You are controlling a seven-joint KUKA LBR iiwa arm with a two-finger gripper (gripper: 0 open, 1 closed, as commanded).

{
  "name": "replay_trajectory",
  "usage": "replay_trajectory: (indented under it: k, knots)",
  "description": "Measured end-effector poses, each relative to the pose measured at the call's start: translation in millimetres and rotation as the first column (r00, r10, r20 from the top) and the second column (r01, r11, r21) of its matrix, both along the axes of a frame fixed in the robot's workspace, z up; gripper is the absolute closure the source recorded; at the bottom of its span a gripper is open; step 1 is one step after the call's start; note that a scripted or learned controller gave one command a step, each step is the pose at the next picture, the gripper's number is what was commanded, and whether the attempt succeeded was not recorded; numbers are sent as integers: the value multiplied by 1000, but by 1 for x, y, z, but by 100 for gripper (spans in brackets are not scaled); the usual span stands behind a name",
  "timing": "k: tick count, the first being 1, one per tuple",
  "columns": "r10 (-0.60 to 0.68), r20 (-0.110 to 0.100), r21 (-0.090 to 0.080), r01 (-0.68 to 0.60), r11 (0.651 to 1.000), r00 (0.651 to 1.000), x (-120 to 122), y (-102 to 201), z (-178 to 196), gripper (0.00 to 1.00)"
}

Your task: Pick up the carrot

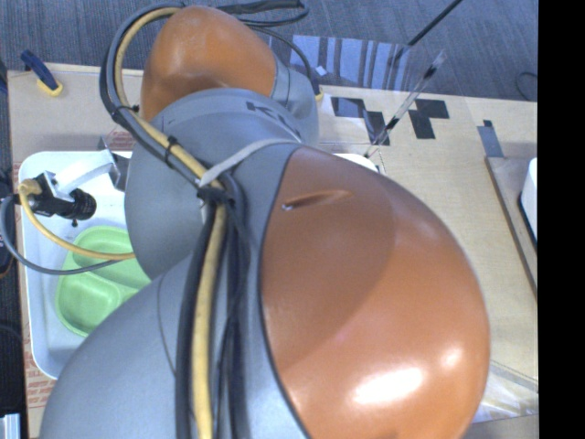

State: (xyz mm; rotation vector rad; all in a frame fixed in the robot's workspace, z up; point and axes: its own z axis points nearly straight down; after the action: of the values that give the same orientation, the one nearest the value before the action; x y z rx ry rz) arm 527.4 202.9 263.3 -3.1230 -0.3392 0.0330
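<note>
My arm (302, 273), grey with large orange bands, reaches across the middle of the camera view and covers most of both bins. A yellow hose and black cables (206, 236) run along its body. What lies beneath the arm is hidden.
The left white bin (35, 273) shows at the left edge, holding a light green plastic item (91, 277). A black fitting on a yellow hose (57, 201) hangs over that bin. The wooden bench (457, 154) shows at the upper right, with a thin black rod (430, 53) slanting over it.
</note>
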Motion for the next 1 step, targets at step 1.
replay_trajectory:
  k: [1]
  knots:
    - [-4,17,3,3,1000,1000,3,4,99,100]
